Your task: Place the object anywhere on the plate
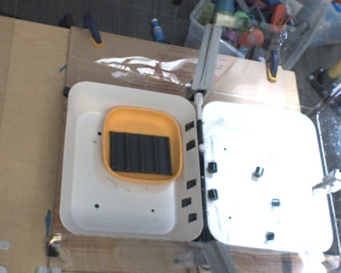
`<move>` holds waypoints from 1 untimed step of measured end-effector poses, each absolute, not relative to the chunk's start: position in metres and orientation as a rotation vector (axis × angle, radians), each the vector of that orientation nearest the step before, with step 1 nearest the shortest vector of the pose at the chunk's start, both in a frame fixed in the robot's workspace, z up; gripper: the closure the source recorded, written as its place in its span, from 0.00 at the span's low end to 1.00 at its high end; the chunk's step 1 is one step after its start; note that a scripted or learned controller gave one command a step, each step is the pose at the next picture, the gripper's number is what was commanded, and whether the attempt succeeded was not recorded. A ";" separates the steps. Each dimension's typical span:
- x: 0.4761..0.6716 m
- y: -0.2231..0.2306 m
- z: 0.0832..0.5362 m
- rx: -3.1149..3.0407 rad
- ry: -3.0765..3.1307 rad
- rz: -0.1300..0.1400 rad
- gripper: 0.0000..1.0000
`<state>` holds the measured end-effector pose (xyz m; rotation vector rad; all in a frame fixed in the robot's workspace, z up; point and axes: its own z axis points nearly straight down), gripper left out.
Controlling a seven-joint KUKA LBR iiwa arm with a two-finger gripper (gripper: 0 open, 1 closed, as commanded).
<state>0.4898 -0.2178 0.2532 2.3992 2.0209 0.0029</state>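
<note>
Two white bins side by side on a wooden bench (8, 138). Left bin (80, 211): an orange plate (147, 120) with rounded corners sits in its upper middle. A black ribbed object (140, 153), flat and rectangular, lies on the plate, touching its floor, slightly toward the near rim and wholly inside the plate's edge. Right bin (255, 131): strongly lit and washed out, with a few small dark pegs (275, 203) scattered well apart on its floor. A grey metal bar (206, 54) runs from the seam between the bins toward the far edge. A clear tub of coloured toys (262, 15) stands beyond the bench. Gripper: cannot tell how far open it is or what, if anything, it has hold of.
</note>
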 end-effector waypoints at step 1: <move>0.490 -0.218 0.253 2.399 2.021 0.003 0.00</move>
